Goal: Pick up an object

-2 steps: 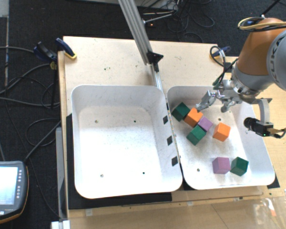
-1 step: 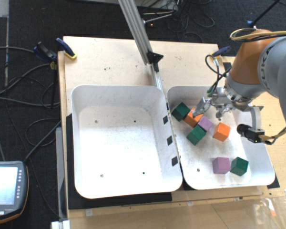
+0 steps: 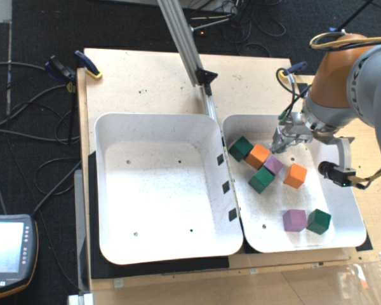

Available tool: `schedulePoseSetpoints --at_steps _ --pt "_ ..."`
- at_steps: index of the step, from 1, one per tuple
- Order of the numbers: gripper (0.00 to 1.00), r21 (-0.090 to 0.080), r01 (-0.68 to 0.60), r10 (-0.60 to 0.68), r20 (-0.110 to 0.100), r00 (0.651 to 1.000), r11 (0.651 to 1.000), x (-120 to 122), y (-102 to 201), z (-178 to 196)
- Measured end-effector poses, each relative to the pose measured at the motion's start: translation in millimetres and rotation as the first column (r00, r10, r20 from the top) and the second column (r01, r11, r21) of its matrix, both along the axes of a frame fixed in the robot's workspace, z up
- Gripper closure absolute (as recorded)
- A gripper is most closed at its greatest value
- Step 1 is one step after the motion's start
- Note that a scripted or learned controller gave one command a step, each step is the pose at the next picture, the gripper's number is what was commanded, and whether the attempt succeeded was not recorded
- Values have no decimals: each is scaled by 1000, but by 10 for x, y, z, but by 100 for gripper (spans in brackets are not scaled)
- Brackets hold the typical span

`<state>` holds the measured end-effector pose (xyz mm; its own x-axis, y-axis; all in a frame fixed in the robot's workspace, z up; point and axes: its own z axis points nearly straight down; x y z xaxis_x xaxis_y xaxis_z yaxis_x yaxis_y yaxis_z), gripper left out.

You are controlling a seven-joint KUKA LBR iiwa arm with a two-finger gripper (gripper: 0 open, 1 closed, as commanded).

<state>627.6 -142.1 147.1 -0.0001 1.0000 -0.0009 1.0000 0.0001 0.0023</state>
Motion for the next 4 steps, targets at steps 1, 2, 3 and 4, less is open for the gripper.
schedulePoseSetpoints --at_steps 1,2,3,4 --pt "100 -1 -1 1 5 1000 1000 40 -31 437" --pt "100 -1 -2 2 4 1000 1000 53 -35 808" --pt "100 2 -7 7 2 1000 1000 124 456 918" --pt "100 2 -4 4 -3 1000 1000 202 979 806"
